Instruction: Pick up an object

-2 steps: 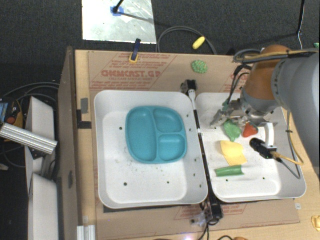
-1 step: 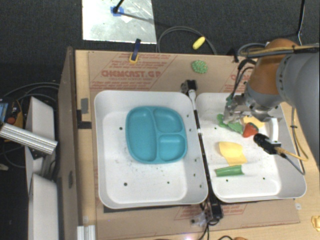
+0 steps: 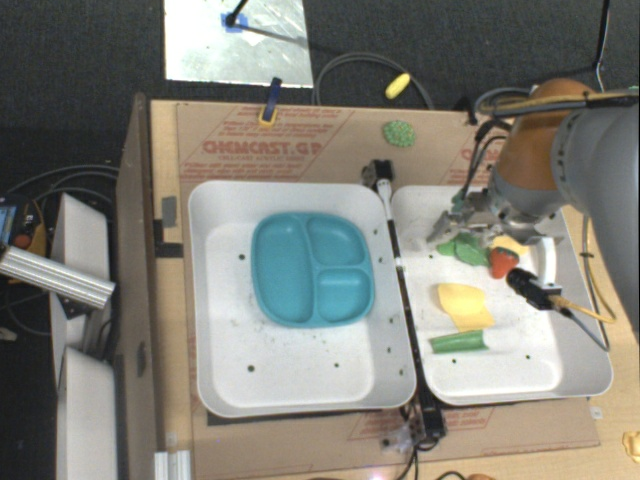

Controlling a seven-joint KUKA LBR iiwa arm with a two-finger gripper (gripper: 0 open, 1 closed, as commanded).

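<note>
Worktop has two white bins side by side, so going across. The left bin (image 3: 215,268) holds just a teal divided plate (image 3: 312,268), lying flat in the middle and well away from the action. I doubt that's the target.

The right bin (image 3: 530,368) is where the small stuff is. Near the front there's a long green piece (image 3: 458,342), and just behind it a yellow piece (image 3: 465,305), the two close together, maybe touching. Further back sits a green lump (image 3: 465,250) with a red-orange piece (image 3: 502,261) right beside it.

The gripper (image 3: 468,230) is down low over the back of that bin, right on top of the green lump. Whether it's spread or closed I honestly can't tell from this angle, and I can't see anything actually held.

So my read is that it's at the reach-and-grasp step, nothing lifted yet. The likely pick is the green lump or its red-orange neighbour. The next move needs a clean close on one item without the other getting wedged in, then a straight lift. With two things crowded together a slip looks possible.
</note>
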